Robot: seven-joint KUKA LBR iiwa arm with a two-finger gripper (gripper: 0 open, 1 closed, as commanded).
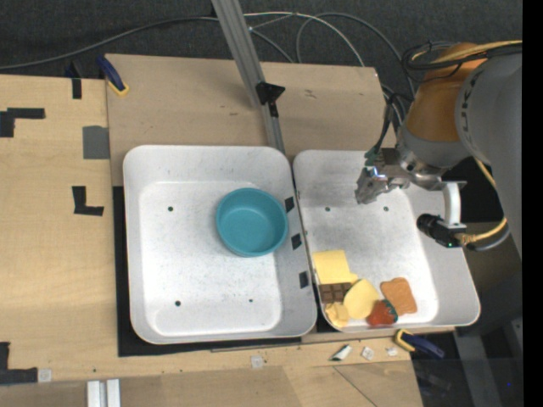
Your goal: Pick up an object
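Toy food (361,295) at right bin's near end, claw (371,186) well apart above

Arm (475,100) cut off at right edge; small pieces (366,352) below right bin too tiny to identify.

two white bins sit side by side on a brown wooden bench (51,227). the left bin (153,312) and the right bin (339,176) touch along their inner sides. small black clips (297,242) sit along the place where they meet. a grey metal pole (246,58) comes down at a slant from the top and ends just behind the bins. black wires (322,24) curl over the dark floor at the back. bits of black tape (82,200) lie on the bench to the left, next to a grey square (96,142). a blue and yellow clamp (113,75) grips the board's back left corner, and another clamp (417,343) sits at the front right.
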